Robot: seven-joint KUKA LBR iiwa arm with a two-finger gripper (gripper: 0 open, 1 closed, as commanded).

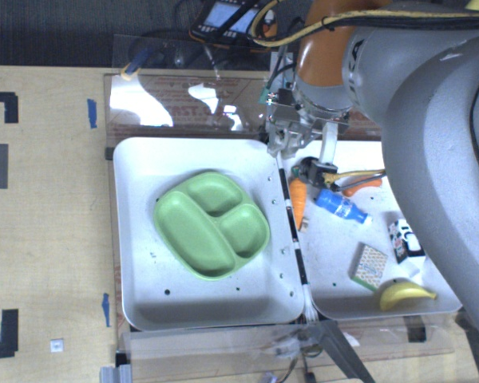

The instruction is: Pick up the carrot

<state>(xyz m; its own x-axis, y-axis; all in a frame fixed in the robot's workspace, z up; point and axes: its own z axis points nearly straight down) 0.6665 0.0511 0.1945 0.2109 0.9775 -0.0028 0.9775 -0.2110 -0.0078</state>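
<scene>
The carrot (pixel 298 201) is orange with a dark green top. It lies in the right bin (pixel 335 290), close against the bin's left wall, pointing toward the front. My gripper (pixel 282 142) hangs over the far left corner of that bin, just beyond the carrot's top end and a little to its left. Nothing shows in the gripper's grasp, and the carrot rests on the bin floor.
A blue bottle (pixel 341 206) lies just right of the carrot, with an orange tool (pixel 359 184) behind it. A patterned card (pixel 371 265), a banana (pixel 405 294) and a black-and-white packet (pixel 404 241) sit nearer the front. A green divided plate (pixel 213 223) lies in the left bin (pixel 136 238).
</scene>
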